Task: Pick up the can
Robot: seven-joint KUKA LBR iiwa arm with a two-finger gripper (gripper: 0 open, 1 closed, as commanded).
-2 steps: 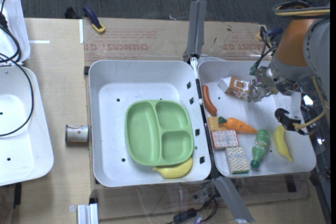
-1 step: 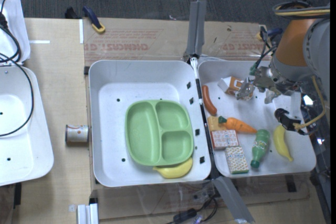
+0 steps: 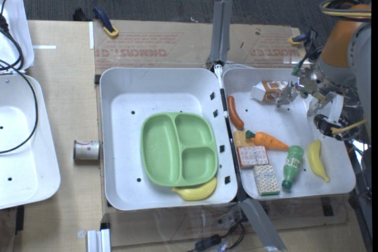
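The tabletop (image 3: pixel 65 38) was big and light brown, and two white bins sat on it side by side. The left bin (image 3: pixel 118 127) held a green plate (image 3: pixel 180 147) with three parts, and a yellow banana (image 3: pixel 196 190) peeked out from under the plate's near edge. The right bin (image 3: pixel 295 183) held lots of small toy foods: a hot dog (image 3: pixel 235 112), a carrot (image 3: pixel 269 140), a green bottle (image 3: pixel 291 166), another banana (image 3: pixel 318 159), and a little white and orange carton (image 3: pixel 269 91). The grey arm (image 3: pixel 348 44) with its orange band came in from the right side. Its tool (image 3: pixel 301 97) hung over the back part of the right bin, close to the carton. I could not tell if the tool was open or closed, because it was small and hard to see from here. Nothing could be seen in its grip. The can (image 3: pixel 87 150) was not in either bin. It lay on its side on the tabletop, just outside the left wall of the left bin. So the can was far away from the tool, all the way across both bins, off to the left and a bit nearer the front. The can's long way ran left to right, and one flat end faced the left bin. I think the tool had to travel a long way left, past both bins, and come down from above the can.
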